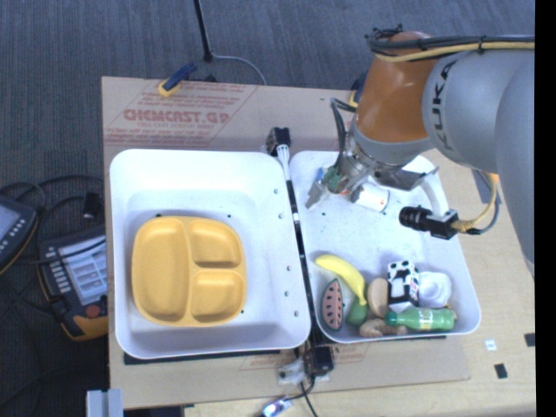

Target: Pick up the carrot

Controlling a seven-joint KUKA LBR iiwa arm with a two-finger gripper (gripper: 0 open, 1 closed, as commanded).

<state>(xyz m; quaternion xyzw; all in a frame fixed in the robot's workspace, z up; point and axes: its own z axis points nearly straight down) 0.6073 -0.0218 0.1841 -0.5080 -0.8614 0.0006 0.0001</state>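
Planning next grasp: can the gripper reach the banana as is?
Probably yes: the banana lies uncovered beside the watermelon slice, with bare bin floor between it and the gripper.

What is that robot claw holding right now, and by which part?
Nothing that I can see. The gripper hangs over the back of the right bin, with nothing between its fingers; the toy food lies apart at the bin's front.

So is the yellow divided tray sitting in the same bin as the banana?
No: the yellow tray lies in the left bin, while the banana lies in the right bin.
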